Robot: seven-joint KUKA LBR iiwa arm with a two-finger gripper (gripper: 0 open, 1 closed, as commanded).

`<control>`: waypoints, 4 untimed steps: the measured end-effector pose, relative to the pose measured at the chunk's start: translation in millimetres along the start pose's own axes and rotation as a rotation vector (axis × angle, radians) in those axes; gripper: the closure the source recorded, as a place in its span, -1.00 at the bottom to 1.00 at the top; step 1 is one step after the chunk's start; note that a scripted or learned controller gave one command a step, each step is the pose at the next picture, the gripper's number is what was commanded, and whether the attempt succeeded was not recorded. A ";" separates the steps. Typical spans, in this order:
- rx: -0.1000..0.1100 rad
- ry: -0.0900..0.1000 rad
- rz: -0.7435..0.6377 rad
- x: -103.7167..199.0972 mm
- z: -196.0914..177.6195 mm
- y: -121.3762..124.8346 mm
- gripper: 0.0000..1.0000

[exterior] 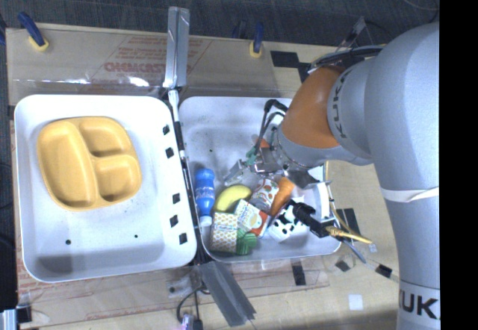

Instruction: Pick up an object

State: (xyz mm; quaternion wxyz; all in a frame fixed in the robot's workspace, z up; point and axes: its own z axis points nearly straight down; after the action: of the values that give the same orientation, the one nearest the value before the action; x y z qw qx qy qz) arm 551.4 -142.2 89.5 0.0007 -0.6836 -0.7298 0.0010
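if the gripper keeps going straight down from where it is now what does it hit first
Most likely the small clutter pile in the right bin: the gripper hangs just above the banana and the orange carrot-like piece. Which it meets first is unclear, since depth is hard to judge from this slanted view.
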 end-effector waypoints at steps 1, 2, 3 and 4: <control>0.002 -0.001 -0.003 -1.0 -7.6 -0.3 1.00; 0.002 -0.001 -0.003 -0.9 -7.6 -0.2 -1.00; 0.004 -0.002 -0.007 -1.0 -15.0 -0.1 1.00; 0.004 -0.002 -0.008 -0.9 -15.0 -0.1 -1.00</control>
State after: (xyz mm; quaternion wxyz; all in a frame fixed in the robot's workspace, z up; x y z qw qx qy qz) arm 551.4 -143.2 104.6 0.0010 -0.6808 -0.7325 0.0032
